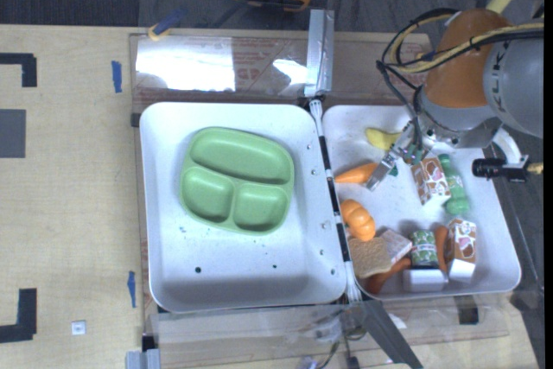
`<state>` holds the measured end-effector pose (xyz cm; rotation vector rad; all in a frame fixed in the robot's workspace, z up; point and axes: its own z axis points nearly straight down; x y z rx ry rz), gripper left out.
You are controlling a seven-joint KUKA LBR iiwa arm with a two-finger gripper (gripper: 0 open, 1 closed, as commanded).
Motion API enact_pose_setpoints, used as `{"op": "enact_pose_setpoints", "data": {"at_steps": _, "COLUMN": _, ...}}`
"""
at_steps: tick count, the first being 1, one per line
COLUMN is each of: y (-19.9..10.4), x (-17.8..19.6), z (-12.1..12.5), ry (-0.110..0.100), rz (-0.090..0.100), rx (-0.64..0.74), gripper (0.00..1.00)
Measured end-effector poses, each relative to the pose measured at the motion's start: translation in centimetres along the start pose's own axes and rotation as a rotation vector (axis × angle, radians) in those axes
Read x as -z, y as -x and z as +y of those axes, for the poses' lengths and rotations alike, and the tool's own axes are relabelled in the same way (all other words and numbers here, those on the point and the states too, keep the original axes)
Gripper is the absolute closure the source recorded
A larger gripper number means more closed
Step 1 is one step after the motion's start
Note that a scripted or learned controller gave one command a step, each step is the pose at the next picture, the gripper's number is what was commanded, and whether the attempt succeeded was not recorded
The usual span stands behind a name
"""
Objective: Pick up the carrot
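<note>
The carrot, a small orange tapered piece, lies near the left wall of the right bin, pointing left. My gripper hangs low in that bin, just right of the carrot's thick end and slanted down toward it. Its tip looks level with the carrot's end, either touching it or very close. The grey arm with its orange band reaches in from the upper right.
A yellow banana piece lies behind the gripper. An orange round fruit, a bread slice, a green can, a carton and a snack packet crowd the bin's front and right. The left bin holds a green divided plate.
</note>
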<state>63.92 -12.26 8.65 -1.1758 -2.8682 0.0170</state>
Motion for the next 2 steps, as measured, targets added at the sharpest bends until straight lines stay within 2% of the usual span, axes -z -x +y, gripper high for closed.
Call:
{"op": "enact_pose_setpoints", "data": {"at_steps": 1, "y": 0.8, "x": 1.3, "z": 0.2, "ry": 0.019, "rz": -0.038, "rx": -0.002, "gripper": 1.00}}
{"op": "enact_pose_setpoints", "data": {"at_steps": 2, "y": -2.9, "x": 9.9, "z": 2.2, "ry": 0.032, "rz": -0.037, "rx": -0.132, "gripper": 1.00}}
